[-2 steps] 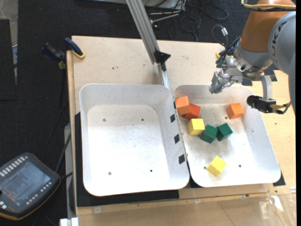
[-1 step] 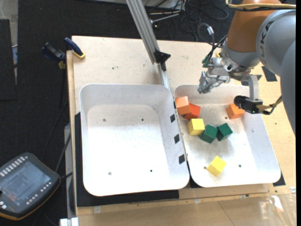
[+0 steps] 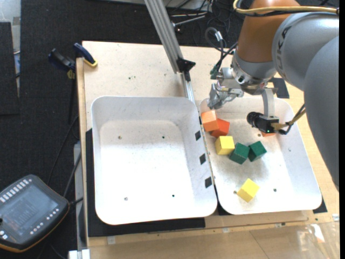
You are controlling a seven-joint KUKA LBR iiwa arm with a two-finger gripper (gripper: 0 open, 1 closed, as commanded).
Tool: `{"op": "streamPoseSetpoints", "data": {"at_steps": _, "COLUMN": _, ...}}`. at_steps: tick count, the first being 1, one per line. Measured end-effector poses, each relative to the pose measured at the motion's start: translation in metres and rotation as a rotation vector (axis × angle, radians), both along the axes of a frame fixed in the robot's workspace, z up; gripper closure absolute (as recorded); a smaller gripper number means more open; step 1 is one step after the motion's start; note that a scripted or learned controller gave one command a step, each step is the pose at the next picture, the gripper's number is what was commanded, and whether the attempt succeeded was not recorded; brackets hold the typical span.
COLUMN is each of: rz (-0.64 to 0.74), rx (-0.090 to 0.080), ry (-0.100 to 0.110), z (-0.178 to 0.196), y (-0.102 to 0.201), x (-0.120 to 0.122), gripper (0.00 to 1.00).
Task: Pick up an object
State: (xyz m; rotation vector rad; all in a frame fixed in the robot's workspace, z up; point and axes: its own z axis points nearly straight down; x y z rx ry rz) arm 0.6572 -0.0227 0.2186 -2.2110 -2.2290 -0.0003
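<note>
Nearest the camera, at the lower left of the frame, lies a grey handheld control pendant [image 3: 24, 212] beside the bench. Above it the left shallow white plastic bin [image 3: 108, 198] takes up the frame's centre-left, and the right shallow white plastic bin [image 3: 302, 190] holds the blocks. A small yellow cube [image 3: 248, 190] sits alone toward the lower part of that bin. Higher up, a second yellow cube [image 3: 225, 144] touches an orange cube [image 3: 215, 125], with two dark green cubes [image 3: 247, 151] just beside them to the right.

The grey two-finger gripper [image 3: 214, 104] hangs just above the orange cube, near the wall between the bins; whether it is parted or closed I cannot tell, and nothing is visibly gripped.

These blocks look rigid, light and smooth-faced, likely wood or plastic, so they should neither deform nor break. Opposite flat faces offer the best hold; crowded neighbours could block a grasp, which makes the lone yellow cube easier.
</note>
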Motion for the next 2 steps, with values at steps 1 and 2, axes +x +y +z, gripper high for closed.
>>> {"op": "streamPoseSetpoints", "data": {"at_steps": 1, "rz": 0.0, "rx": 0.001, "ry": 0.001, "z": 0.0, "y": 0.06, "x": -0.019, "gripper": 1.0}}
{"op": "streamPoseSetpoints", "data": {"at_steps": 2, "rz": 0.001, "rx": 0.001, "ry": -0.003, "z": 0.021, "y": 0.113, "x": -0.038, "gripper": 1.0}}
